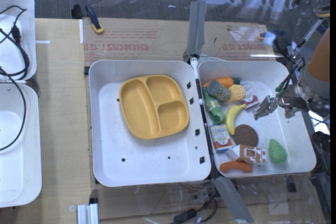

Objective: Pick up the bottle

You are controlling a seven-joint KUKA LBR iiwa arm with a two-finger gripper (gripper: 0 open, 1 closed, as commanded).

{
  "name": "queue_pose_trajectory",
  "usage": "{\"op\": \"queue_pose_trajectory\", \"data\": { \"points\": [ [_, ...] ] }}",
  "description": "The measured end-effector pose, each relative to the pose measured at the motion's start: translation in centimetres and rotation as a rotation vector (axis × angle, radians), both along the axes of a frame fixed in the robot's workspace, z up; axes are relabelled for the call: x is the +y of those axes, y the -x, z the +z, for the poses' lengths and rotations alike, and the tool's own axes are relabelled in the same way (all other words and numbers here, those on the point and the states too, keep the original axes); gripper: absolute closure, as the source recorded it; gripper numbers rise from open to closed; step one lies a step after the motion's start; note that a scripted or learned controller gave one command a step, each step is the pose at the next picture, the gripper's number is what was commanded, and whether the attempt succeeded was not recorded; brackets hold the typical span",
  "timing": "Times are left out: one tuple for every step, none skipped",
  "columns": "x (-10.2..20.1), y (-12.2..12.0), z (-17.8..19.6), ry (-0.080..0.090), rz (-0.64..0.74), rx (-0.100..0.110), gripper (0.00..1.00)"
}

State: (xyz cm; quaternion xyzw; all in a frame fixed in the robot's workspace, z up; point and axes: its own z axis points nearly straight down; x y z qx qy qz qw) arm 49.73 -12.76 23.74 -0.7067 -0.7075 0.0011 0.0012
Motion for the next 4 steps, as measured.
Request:
{"op": "queue_pose_trajectory", "data": {
  "points": [
    [-5.3, 2.1, -7.5, 0.0, -0.074, 0.001, 0.0],
    [-7.4, 2.1, -14.7, -0.001, 0.042, -0.001, 0.0],
    [-7.4, 2.0, -13.8, -0.001, 0.038, 0.0, 1.0],
    [-2.5, -6.7, -3.4, 0.001, -0.092, -0.003, 1.0]
  ]
}}
